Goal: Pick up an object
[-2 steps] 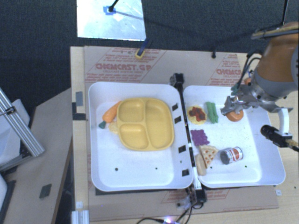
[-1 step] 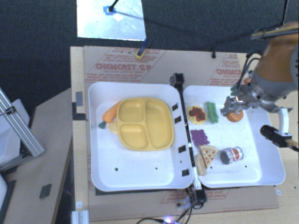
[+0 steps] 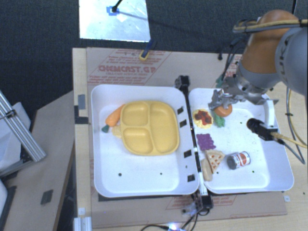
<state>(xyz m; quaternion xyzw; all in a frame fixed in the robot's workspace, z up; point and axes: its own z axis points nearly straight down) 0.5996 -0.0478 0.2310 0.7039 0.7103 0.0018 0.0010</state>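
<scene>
The arm [image 3: 269,47] is cut off by the right and top edges. The fingers of the gripper [image 3: 220,103] are blurred, and how they stand cannot be told. An orange thing [image 3: 224,111] is partly covered by the gripper, so its kind cannot be made out. The carrot [image 3: 113,115] is partly hidden behind the yellow plate [image 3: 147,127]. The label on the small can [image 3: 238,160] is too small to be read.

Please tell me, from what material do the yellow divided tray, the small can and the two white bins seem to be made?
The yellow tray looks like molded plastic: one even color, soft sheen, rounded compartments. The can has a grey metallic-looking end and a red-and-white label; it may be a toy. The white bins seem to be smooth, thin plastic with rounded rims, though the picture cannot confirm it.
</scene>
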